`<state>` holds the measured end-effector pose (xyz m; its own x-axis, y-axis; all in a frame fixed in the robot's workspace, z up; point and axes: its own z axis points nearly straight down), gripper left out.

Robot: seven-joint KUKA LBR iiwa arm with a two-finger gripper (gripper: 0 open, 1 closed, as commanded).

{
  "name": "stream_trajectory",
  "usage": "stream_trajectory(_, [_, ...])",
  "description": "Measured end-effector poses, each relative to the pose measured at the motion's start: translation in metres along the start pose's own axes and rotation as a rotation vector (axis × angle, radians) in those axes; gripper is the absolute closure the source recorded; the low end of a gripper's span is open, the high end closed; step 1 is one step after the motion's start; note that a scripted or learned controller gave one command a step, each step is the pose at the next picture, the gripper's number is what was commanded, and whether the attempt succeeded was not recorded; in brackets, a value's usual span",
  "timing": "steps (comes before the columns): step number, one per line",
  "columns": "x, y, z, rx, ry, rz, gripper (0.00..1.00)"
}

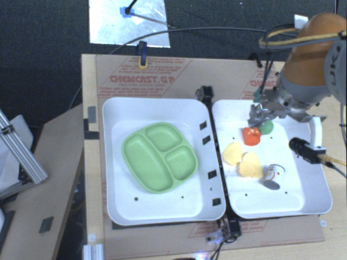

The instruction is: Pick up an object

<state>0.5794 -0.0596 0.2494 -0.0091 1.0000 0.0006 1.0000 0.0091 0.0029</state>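
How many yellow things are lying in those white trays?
2, both in the right bin: one pale yellow piece near its middle, and a deeper yellow piece touching it on the lower right. The arm may hide others.

Grey KUKA arm with an orange band

The arm [320, 64] is built of rounded grey segments, with a broad, glossy orange band bulging above the wrist. Black and yellowish cables loop across the top of the orange section, beside a small white tag. Below, the wrist narrows to a grey metal gripper [259, 114] of small blocky parts, with a teal spot near its mount.
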Motion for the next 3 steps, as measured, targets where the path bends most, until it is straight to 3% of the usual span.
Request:
stream_trajectory(2, [0.091,0.034,0.013,0.001,-0.001,0.002,1.0])
stream_trajectory(3, [0.146,0.036,0.015,0.001,0.0,0.0,1.0])
